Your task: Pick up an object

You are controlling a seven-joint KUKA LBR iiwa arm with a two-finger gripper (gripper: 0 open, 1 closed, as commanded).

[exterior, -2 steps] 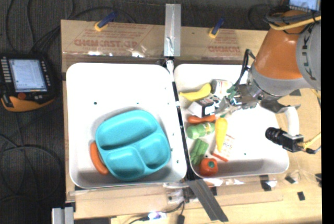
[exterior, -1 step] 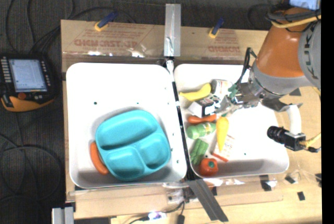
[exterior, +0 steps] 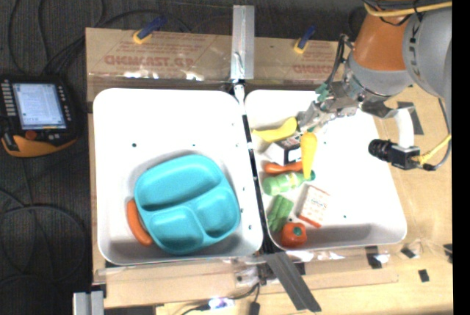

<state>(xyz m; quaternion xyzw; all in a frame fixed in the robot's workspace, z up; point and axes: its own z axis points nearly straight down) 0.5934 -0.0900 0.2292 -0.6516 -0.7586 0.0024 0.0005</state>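
Here my pincer hangs over the right bin; whether it is spread I cannot tell. The yellow banana lies just beside it, so I should descend straight, centred.

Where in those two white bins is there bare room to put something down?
The right bin's floor is free right of the carrot and small box; its left side is crowded. The left bin is bare above the blue tray.
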